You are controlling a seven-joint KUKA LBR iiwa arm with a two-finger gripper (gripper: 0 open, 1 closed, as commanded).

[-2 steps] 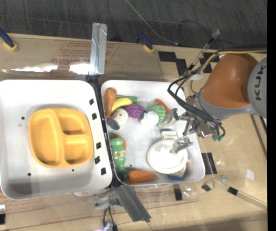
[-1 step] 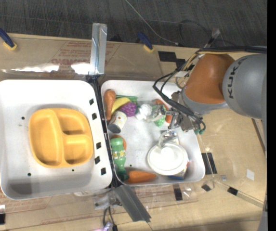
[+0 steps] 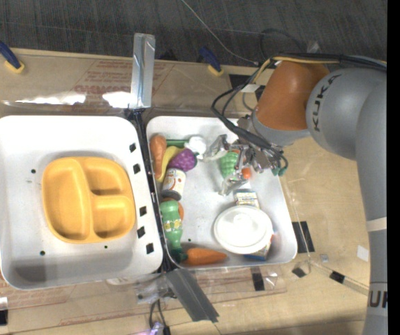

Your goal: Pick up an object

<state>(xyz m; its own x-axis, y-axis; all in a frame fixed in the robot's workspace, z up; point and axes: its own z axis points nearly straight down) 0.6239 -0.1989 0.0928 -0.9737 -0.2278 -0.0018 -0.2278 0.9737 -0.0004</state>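
Note:
My gripper (image 3: 226, 165) is low in the upper middle of the right bin (image 3: 283, 208), on the grey arm with the orange band (image 3: 287, 96). It stands open, one metal finger (image 3: 218, 146) toward the bin's back and the other toward its front. A small green object (image 3: 228, 163) lies between them, with a red piece (image 3: 246, 174) just to its right. Whether the fingers touch the green object I cannot tell. Purple grapes (image 3: 184, 160) lie a little to the left of the gripper.
Along the right bin's left wall lie an orange piece (image 3: 158, 147), a banana (image 3: 166, 162), a small bottle (image 3: 174, 183) and a green-orange item (image 3: 172, 218). A carrot (image 3: 203, 257) and a white round bowl (image 3: 241, 229) sit at the front. The left bin holds a yellow divided tray (image 3: 88, 197).

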